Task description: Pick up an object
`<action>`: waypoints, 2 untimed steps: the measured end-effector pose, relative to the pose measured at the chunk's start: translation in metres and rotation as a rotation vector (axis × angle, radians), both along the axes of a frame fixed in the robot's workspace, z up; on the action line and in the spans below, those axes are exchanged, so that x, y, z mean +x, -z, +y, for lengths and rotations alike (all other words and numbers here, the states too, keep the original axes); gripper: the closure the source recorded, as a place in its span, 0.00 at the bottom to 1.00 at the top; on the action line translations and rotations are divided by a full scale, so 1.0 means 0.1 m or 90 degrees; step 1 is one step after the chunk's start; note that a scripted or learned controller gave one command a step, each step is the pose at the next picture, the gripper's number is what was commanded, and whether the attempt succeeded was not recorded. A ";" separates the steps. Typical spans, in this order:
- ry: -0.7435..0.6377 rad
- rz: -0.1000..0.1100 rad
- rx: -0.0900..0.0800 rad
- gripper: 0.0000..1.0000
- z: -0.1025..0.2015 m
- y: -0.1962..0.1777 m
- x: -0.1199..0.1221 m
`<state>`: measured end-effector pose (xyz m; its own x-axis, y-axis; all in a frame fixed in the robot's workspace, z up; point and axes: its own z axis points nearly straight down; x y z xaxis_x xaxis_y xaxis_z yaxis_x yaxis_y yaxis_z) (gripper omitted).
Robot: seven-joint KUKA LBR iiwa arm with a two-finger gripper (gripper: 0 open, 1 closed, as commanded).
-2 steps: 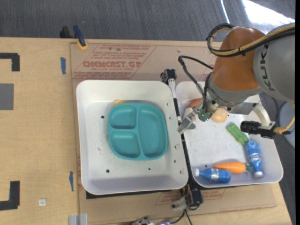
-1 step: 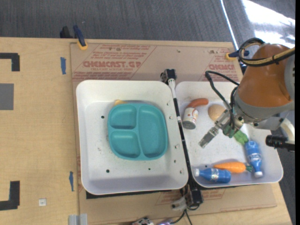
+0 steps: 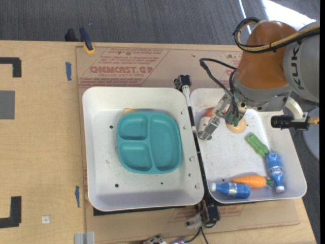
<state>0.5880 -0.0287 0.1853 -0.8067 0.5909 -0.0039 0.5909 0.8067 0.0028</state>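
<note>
**Desk:** Where was your gripper in the shot?

**Arm:** My gripper (image 3: 209, 128) hung low over the right bin (image 3: 297, 151), near that bin's 10 o'clock corner and close to the wall it shares with the left bin (image 3: 94, 136). It was tilted toward 8 o'clock. From the overhead camera I could not tell how wide it stood, or whether it had anything in it.

**Desk:** What lay nearest?

**Arm:** A small red-orange item (image 3: 205, 113) sat just beside me at 11 o'clock. A tan round piece (image 3: 236, 126) lay near at 3 o'clock, partly under my wrist.

**Desk:** And farther out?

**Arm:** A green piece (image 3: 257, 145) lay at 4 o'clock, slanted and apart from me. Beyond it, also toward 4 o'clock, a blue bottle (image 3: 274, 170) rested near the bin's right wall. An orange carrot (image 3: 252, 181) lay at 5 o'clock along the near wall, its tip close to that bottle. A second blue bottle (image 3: 232, 189) lay just beside the carrot's other end.

**Desk:** And the other bin?

**Arm:** A teal divided plate (image 3: 150, 142) sat in the middle of it, at my 9 o'clock, well apart. A sliver of something yellow (image 3: 128, 110) showed at the plate's 11 o'clock edge; I could not make out what it was.
</note>
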 end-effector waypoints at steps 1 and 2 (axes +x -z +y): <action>-0.091 0.003 0.000 0.00 -0.21 -0.04 -0.86; -0.069 0.001 -0.001 0.00 -0.87 0.41 -0.41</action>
<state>0.5465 -0.1154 0.1446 -0.8658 0.5003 -0.0037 0.5003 0.8658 0.0012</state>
